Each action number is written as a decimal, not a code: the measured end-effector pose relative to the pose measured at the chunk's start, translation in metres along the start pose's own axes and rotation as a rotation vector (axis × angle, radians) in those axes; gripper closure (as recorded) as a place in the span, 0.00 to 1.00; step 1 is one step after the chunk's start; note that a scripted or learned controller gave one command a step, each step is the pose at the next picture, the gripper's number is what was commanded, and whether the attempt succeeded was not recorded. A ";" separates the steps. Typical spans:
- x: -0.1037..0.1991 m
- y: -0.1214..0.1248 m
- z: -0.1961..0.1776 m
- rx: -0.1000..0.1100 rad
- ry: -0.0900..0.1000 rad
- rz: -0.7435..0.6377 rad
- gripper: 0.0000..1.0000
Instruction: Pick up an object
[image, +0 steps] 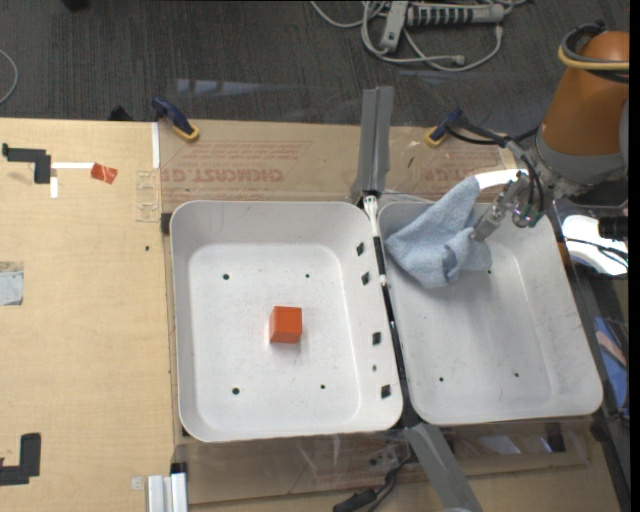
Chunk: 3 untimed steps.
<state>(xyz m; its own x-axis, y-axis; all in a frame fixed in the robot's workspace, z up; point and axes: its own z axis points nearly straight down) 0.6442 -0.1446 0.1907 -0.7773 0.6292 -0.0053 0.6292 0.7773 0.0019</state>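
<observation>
A crumpled blue-grey cloth (436, 243) lies in the back left part of the right bin (520, 350). Its right edge is drawn up toward my gripper (487, 225). The gripper reaches in from the right, under the orange band of the arm (590, 95), and is shut on that raised edge of the cloth. The far end of the cloth still rests on the bin floor, near the divider. In the middle of the left bin (210, 300) a small orange-red cube (286, 324) sits by itself, far from the gripper.
A grey post (375, 140) stands behind the seam between the bins. Cardboard (260, 165) backs the bins, with clamps at its corners. A wooden board (80, 320) lies to the left. Cables (430, 25) trail on the floor beyond.
</observation>
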 end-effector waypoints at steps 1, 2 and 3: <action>-0.026 -0.036 0.019 0.000 0.001 -0.188 1.00; -0.044 -0.050 0.080 -0.001 0.002 -0.299 1.00; -0.048 -0.053 0.003 -0.002 -0.002 -0.452 1.00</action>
<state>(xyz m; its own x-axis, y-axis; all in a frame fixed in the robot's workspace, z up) 0.6488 -0.2160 0.1879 -0.9740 0.2266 -0.0077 0.2266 0.9740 0.0005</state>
